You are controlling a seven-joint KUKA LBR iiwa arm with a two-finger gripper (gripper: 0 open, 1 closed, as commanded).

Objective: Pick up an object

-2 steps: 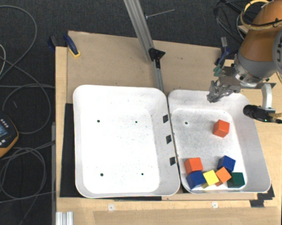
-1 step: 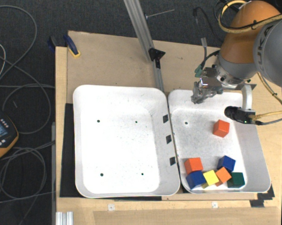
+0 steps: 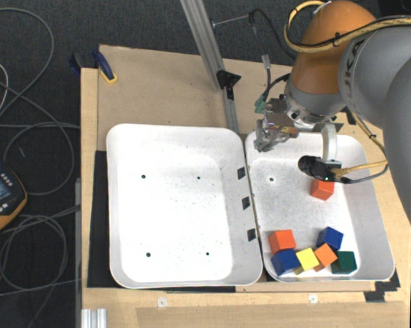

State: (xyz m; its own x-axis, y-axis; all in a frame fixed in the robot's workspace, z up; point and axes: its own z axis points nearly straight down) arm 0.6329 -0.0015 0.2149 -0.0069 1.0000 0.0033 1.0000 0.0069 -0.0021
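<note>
My gripper (image 3: 265,141) hangs over the far left corner of the right bin (image 3: 374,201), just beside the divider between the bins. Nothing shows beneath it. A red-orange cube (image 3: 321,189) lies alone in the middle of the right bin, to the right of the gripper and nearer the camera. Along the bin's near edge is a cluster of blocks: an orange cube (image 3: 282,240), a blue one (image 3: 285,261), a yellow one (image 3: 306,258), a second orange one (image 3: 325,254), another blue one (image 3: 331,237) and a green one (image 3: 345,262).
The left bin (image 3: 169,206) sits beside the right one, with small black clips (image 3: 245,202) along the shared rim. A slanted metal rail (image 3: 210,51) crosses behind the bins. A black sensor on a bracket (image 3: 319,166) hangs off the wrist above the red-orange cube.
</note>
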